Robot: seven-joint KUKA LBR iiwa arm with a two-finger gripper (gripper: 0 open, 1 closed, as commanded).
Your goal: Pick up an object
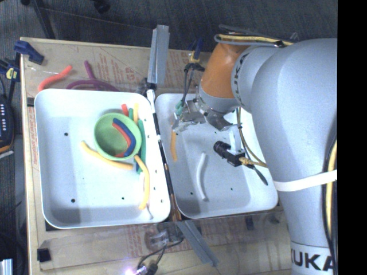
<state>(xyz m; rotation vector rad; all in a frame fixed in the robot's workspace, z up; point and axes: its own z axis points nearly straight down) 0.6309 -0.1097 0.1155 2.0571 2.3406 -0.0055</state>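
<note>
My gripper (pixel 181 118) hangs low over the far left corner of the right bin (pixel 229 202), below the orange wrist band (pixel 221 73). An orange strip (pixel 174 145) lies just in front of it along the bin's left wall. Nearer the front, a white curved strip (pixel 201 176) rests on the floor of that bin. The left bin (pixel 63 182) holds a green bowl (pixel 117 135) with a blue piece (pixel 122 129) and a red piece in it. Yellow strips (pixel 145 185) and a green strip (pixel 143 132) lie around the bowl. Nothing is visible in the gripper.
The big grey arm (pixel 292 113) covers the right side of the right bin, with a black cable plug (pixel 226 152) dangling over it. A metal bar (pixel 157 53) stands between the bins. Red (pixel 56 77) and purple (pixel 92 85) tubes lie on the bench behind the left bin.
</note>
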